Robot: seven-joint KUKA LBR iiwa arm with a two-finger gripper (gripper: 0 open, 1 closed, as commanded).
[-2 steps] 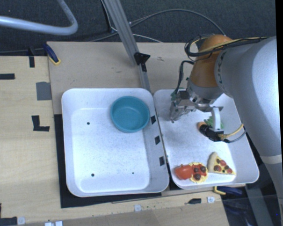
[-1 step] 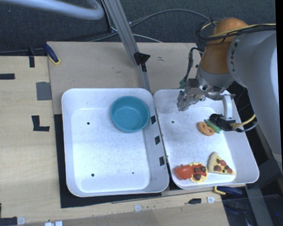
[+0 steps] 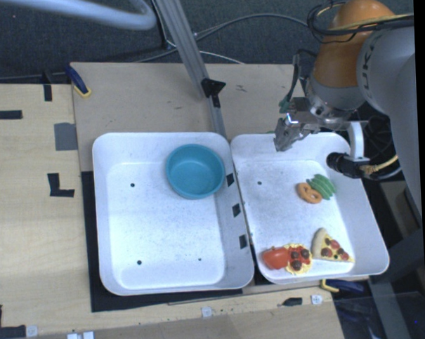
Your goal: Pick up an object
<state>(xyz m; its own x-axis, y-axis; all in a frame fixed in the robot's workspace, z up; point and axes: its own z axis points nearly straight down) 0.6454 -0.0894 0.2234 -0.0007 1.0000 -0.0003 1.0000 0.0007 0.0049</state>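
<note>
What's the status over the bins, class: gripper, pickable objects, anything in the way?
Gripper above right bin's far edge, nothing seen between fingers. Toy food along near and right sides, pizza slice untouched. Blue bowl in left bin, not obstructing.

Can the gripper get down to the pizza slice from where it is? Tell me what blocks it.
Probably yes. The gripper hangs over the right bin's far edge; the pizza slice lies uncovered near the front, with bare floor between.

Even, soft overhead light, faint shadows, mild glare on the white bins (image 3: 161,283), slightly grainy focus.
</note>
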